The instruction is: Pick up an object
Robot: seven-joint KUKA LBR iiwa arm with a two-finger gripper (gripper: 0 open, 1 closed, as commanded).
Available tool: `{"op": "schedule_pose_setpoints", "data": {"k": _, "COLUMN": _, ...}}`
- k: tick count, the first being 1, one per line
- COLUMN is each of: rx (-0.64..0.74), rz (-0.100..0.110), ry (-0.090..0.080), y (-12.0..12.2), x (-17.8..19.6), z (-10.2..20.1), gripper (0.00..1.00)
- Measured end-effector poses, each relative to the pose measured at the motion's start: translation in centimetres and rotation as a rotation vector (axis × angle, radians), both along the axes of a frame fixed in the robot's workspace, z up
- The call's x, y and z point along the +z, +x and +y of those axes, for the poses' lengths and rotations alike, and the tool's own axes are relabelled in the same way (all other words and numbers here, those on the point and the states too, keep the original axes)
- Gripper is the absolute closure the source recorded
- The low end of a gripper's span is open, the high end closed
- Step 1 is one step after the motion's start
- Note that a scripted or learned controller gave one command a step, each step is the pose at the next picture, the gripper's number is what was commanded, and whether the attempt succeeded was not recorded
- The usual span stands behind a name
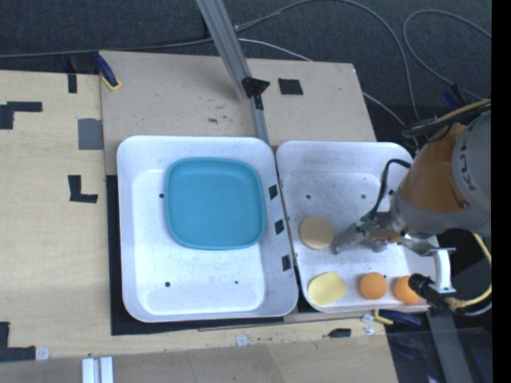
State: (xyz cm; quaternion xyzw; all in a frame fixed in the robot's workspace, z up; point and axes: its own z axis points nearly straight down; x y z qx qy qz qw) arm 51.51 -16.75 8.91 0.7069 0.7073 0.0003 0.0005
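Fixed overhead camera, slanted down, bench (200, 78), two white bins (136, 214)

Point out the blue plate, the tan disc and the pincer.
blue plate (214, 203), camera view, centre of its flat face.
tan disc (316, 232), camera view, middle of its top.
pincer (338, 244), camera view, its tip.

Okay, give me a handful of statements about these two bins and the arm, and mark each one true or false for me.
1. The blue plate lies in the left bin. True.
2. The right bin holds four small things. True: a tan disc, a yellow disc and two orange balls.
3. The gripper hangs over the blue plate. False: it is in the right bin, just beside the tan disc.
4. The two orange balls sit at the far end of the right bin. False: they lie along its near edge.
5. The yellow disc rests on the plate. False: it lies on the right bin's floor.
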Motion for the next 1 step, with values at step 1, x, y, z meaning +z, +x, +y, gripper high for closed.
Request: {"op": "schedule_pose_setpoints", "data": {"k": 1, "rx": -0.001, "rz": -0.002, "ry": -0.002, "y": 0.03, "x": 1.19, "z": -0.09, "gripper": 1.0}}
